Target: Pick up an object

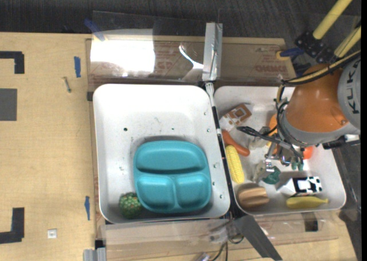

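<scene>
The hand is hovering low in the right white bin over a small teal plastic toy beside the ridged yellow toy corn cob; grip unclear, though the toy looks light, stiff, best pinched sideways.

The grey arm reaches in from the right side of the scene, its orange band sitting just above the wrist. The wrist points steeply downward, toward the near-left, with dark cables looping around it on its left side. The gripper hangs below the band at the low end of the arm, over the right half of the bench; its metal parts are cluttered and whether its fingers are parted cannot be told
</scene>
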Controlling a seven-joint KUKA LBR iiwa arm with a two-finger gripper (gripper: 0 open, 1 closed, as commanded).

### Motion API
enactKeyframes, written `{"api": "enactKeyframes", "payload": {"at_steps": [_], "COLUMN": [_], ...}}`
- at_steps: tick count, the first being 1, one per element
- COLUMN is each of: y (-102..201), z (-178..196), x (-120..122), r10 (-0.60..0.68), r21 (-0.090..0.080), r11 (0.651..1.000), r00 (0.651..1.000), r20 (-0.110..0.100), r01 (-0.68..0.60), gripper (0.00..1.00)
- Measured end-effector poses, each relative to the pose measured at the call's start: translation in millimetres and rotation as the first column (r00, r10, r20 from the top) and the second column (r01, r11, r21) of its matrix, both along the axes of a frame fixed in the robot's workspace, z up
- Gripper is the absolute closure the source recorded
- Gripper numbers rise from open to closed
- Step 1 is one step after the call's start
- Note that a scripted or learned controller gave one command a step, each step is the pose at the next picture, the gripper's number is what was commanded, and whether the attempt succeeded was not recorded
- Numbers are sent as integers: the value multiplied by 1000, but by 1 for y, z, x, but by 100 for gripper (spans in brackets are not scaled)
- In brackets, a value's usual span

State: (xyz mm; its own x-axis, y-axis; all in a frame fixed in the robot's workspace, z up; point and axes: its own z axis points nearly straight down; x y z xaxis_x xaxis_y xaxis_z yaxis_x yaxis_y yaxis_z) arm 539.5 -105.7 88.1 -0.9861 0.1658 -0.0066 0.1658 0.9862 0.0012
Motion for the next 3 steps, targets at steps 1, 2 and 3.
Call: {"api": "enactKeyframes", "payload": {"at_steps": [1, 2, 3], "y": [2, -5, -25], "z": [0, 0, 0], "x": [64, -16, 52], "r10": [-116, -130, -146], "r21": [0, 1, 1], "r11": [993, 991, 989], "r00": [993, 991, 989], "r20": [4, -1, 5], "r01": [116, 130, 146], "gripper": [0, 0, 0]}}
